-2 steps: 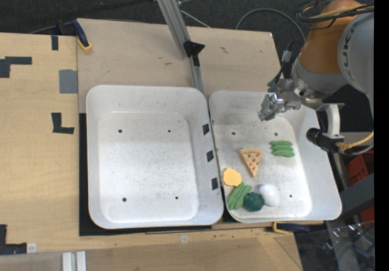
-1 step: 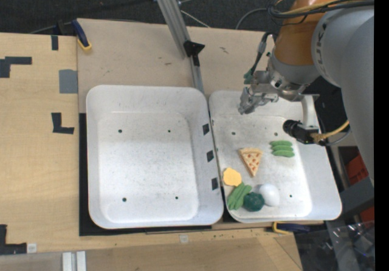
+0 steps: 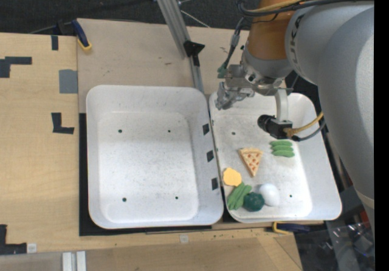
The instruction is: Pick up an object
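While claw [image 3: 223, 101] hangs over right bin's [image 3: 304, 206] far corner, grip state can't tell; nothing picked up yet, toys approx. untouched near front

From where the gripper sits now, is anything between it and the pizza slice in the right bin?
Nothing visible. The gripper is at the far left corner of the right bin, and bare bin floor lies between it and the pizza slice. The green pods and the yellow piece lie off to the sides.
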`<state>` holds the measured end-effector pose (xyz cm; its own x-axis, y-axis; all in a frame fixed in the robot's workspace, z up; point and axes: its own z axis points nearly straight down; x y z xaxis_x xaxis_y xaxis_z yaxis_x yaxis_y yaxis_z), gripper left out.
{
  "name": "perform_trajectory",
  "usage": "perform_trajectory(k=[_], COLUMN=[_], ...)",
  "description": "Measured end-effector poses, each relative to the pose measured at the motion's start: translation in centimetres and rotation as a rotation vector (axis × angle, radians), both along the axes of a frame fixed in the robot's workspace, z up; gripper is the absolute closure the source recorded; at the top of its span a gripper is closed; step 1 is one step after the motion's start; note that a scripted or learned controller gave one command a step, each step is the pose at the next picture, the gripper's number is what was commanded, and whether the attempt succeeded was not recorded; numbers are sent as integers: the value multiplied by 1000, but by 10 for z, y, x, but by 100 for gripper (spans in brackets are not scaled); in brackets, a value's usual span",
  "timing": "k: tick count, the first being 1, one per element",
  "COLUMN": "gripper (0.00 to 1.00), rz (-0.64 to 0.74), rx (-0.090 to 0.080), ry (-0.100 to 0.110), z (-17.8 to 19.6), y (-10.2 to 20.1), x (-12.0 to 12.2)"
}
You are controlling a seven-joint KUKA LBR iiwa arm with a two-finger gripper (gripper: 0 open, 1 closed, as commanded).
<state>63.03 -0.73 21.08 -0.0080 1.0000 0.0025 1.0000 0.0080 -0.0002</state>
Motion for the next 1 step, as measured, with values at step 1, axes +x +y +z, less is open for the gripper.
perform_trajectory(k=[1], gripper=[100], rz=[-1], rx=[-1], ry=[1], z=[1], y=[48], x=[6])
